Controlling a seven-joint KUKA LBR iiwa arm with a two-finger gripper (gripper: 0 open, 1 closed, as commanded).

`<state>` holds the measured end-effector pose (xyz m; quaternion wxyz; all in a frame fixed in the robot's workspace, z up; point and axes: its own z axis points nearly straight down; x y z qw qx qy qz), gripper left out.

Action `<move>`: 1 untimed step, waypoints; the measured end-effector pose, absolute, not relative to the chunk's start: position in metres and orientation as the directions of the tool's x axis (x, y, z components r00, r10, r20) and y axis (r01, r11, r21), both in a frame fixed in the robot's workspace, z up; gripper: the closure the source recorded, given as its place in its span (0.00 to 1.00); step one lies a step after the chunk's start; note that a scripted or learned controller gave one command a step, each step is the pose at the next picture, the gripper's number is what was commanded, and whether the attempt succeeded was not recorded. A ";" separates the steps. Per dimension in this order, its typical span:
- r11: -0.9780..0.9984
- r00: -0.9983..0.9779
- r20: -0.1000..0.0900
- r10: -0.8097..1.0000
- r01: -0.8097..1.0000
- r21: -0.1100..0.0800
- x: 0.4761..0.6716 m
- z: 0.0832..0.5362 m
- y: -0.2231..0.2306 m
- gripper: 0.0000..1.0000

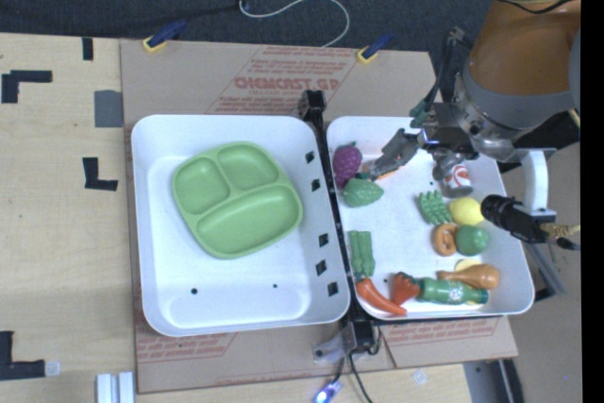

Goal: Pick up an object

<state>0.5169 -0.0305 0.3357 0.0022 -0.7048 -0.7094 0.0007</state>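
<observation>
i see the arm (pixel 524 33) reaching in from the right over the right bin (pixel 524 302), with the gripper (pixel 389 160) low over the bin's upper left part. whether it is open or closed i cannot tell from this slant, and i see nothing clearly between its tips.

just left of the gripper lies a purple bunch of grapes (pixel 346 160), and right below that a green leafy vegetable (pixel 362 193); the tip looks very near both, though i cannot tell whether it touches either.

further right in the same bin i see a small red and white can (pixel 457 176), a spiky green piece (pixel 433 207), a yellow lemon (pixel 464 209), a round green fruit (pixel 473 240) and an orange piece (pixel 444 240) beside it. along the near edge lie an orange carrot (pixel 377 297), a red pepper (pixel 407 288), a green bottle (pixel 453 292) on its side and an orange-brown squash shape (pixel 475 276). a flat green pod (pixel 361 252) rests near the left wall.

the left bin (pixel 151 203) holds a green divided plate (pixel 238 198), tilted somewhat in the bin. both bins sit on cardboard (pixel 283 80).
</observation>
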 end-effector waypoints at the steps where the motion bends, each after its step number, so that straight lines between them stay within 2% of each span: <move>1: 0.006 -0.006 0.001 1.000 1.000 -0.011 0.481 0.278 0.024 0.00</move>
